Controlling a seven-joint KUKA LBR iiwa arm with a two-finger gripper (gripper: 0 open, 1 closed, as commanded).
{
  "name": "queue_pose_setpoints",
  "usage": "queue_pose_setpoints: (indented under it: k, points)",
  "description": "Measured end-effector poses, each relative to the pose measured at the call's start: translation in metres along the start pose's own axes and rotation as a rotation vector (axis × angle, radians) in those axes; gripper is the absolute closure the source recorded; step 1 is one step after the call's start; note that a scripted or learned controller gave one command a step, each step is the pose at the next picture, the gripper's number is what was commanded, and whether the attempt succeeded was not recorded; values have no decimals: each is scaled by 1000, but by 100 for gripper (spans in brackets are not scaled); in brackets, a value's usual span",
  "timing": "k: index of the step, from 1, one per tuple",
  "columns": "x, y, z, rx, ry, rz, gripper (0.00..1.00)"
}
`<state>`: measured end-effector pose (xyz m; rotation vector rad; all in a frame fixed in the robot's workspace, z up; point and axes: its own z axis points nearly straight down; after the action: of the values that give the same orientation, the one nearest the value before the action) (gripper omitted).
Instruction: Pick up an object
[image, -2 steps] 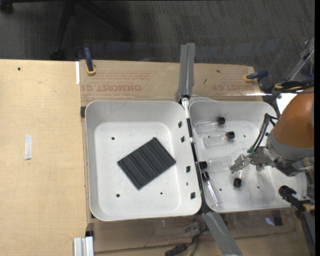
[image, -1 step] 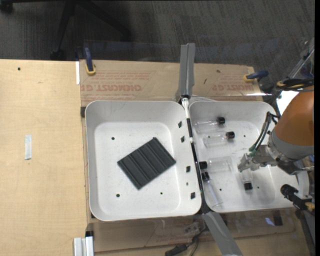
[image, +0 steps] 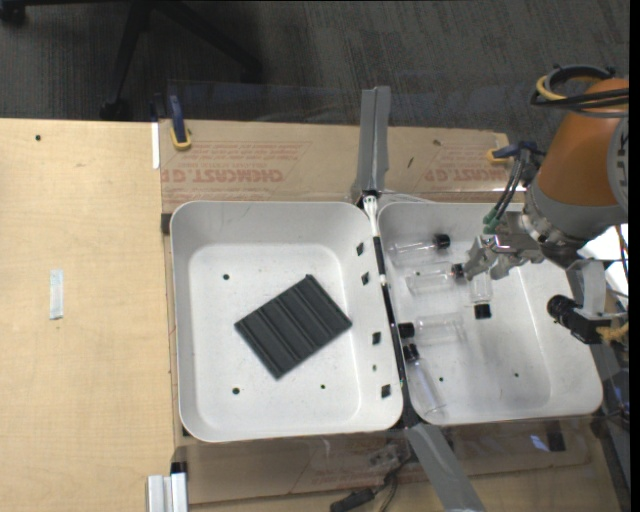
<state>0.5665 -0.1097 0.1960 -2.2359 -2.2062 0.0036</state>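
Hand (image: 478, 268) hangs over right bin (image: 560, 400) near its far edge; finger state cannot be told. Dark ribbed panel (image: 293, 325) lies mid left bin (image: 200, 400).

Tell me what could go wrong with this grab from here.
1. The gripper hangs over the right bin among clear pieces that barely stand out from the white floor, so it may close on nothing.
2. It sits near the divider between the bins; a slanted descent could clip it.
3. The dark ridged pad lies in the left bin, far from the gripper.
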Motion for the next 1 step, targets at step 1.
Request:
queue_pose_setpoints:
  k: [1]
  points:
    - [42, 50, -33, 1, -1, 132, 100]
